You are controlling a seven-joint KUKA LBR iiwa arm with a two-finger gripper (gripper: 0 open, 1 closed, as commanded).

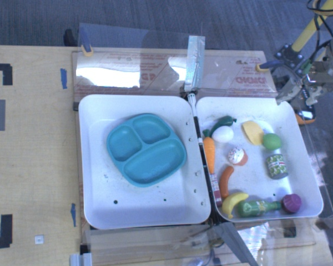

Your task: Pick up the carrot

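Gripper (306,96) sits off the right bin's (308,165) top-right corner, finger state can't tell, so approach the carrot (210,154) lying lengthwise against that bin's left wall, jaws across its width, clear of the egg (222,133) and sausage (226,180).

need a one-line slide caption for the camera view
Orange carrot lies against the left wall of the right white bin among toy foods; blue divided plate in the left bin; gripper beyond the bin's far right corner.
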